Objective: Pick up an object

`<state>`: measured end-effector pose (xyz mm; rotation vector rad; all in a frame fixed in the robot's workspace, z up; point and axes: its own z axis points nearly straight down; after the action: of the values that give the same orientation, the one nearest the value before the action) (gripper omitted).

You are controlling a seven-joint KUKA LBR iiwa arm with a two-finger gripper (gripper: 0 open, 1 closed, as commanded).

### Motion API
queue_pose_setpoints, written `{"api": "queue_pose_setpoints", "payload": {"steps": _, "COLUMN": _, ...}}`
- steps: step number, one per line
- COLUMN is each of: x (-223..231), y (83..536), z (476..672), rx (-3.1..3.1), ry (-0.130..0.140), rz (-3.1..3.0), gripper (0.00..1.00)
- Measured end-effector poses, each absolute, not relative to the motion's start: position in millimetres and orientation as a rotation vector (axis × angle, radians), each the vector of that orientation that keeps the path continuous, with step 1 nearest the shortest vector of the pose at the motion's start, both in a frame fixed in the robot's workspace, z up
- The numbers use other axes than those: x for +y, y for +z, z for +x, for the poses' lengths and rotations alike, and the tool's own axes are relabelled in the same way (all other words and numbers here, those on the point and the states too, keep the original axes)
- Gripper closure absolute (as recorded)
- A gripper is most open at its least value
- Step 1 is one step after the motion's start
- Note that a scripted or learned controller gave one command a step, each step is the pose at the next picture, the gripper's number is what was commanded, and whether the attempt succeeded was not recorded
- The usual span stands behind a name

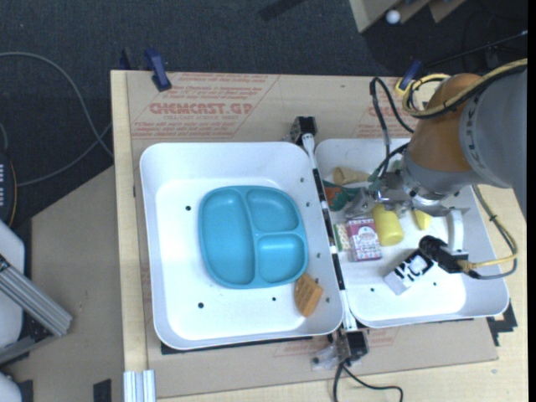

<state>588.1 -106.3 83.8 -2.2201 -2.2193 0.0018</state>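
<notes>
Camera view puts the gripper (pixel 378 198) low in the right bin (pixel 469 304) beside a yellow cylinder (pixel 387 224); its grip state I cannot tell; the cylinder looks light, rigid, smooth; grasp across its middle.

Camera position: I saw it fixed above the bench (pixel 251 99).
Facing: down, slanted, over both bins (pixel 159 224).
</notes>
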Motion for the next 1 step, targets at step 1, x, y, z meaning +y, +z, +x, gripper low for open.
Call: {"api": "queue_pose_setpoints", "payload": {"steps": 1, "x": -107.1, "y": 94.9, "z": 589.3, "rx": -2.221, "ry": -0.001, "rz": -2.224, "gripper": 1.0}}
